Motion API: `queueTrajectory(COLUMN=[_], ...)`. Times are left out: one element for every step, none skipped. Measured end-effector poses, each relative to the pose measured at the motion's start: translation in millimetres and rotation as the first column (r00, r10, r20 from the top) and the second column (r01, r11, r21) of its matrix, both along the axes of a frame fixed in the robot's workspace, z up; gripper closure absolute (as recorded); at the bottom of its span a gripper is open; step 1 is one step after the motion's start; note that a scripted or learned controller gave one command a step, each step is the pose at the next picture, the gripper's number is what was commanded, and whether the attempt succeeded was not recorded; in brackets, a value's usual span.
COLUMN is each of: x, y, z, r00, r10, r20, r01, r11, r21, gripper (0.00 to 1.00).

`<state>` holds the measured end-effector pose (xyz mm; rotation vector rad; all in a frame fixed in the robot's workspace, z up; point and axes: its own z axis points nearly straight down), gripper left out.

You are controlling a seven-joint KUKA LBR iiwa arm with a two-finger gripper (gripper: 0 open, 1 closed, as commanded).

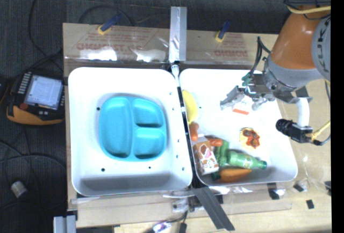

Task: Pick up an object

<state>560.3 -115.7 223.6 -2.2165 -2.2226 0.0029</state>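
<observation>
Claw point(243, 99): prongs apart, nothing held, poised over right bin point(269, 170). Step: approach. Next: descent onto bottle point(243, 160) required

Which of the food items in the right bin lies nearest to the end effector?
The small orange-red piece, lying alone just below the end effector. The banana, bottle and carrot are farther.
</observation>
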Motion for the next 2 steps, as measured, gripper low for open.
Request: queueTrajectory(x=[-64,1], y=[-38,-76], z=[-75,-132], r00=[0.985,0.844], r10=[-0.171,-0.536], r20=[-0.001,0.004], r01=[0.171,0.536], r11=[0.985,0.844], r21=[0.0,-0.001], gripper=[0.0,0.0])
